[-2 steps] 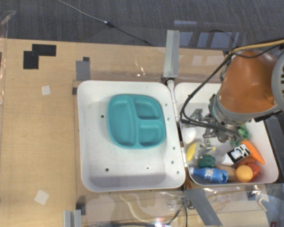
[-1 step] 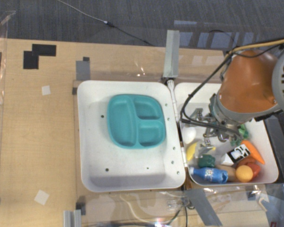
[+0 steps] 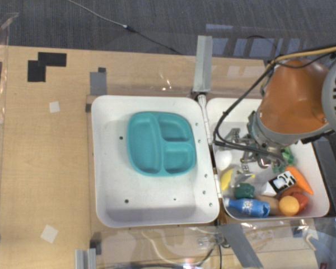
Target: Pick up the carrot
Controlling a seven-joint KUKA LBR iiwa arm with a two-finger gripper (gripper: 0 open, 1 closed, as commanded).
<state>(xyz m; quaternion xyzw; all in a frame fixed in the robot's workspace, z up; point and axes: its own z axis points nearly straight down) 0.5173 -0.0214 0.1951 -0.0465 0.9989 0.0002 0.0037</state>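
**Arm poised over the crowded bin, carrot not yet taken**

Nearest the lens, along the front wall of the right bin (image 3: 319, 209), lies a row of toys: a blue bottle-like piece (image 3: 248, 207), a round orange fruit (image 3: 289, 205) and something red behind it. Taking that right bin as the landmark, the carrot (image 3: 300, 179) rests toward its right side, slanting, its green top (image 3: 286, 156) pointing to the back and tucked under the arm's wrist. Just left of the carrot sits a black-and-white tagged block (image 3: 282, 180), touching or nearly so.

The gripper (image 3: 256, 160) hangs over the bin's middle, left of the carrot, amid a tangle of cables; whether it is spread or pressed together I cannot tell, and nothing is seen pinched in it. My reading is that the reach is in hand and the grasp not made. The next move likely calls for a shift rightward and a descent along the carrot's body.

In the way: the tagged block crowding the carrot, plus a yellow piece (image 3: 227, 178) and a green toy (image 3: 244, 190) left of centre. Left of the landmark bin, a second bin (image 3: 109, 206) holds a teal divided plate (image 3: 160, 143).
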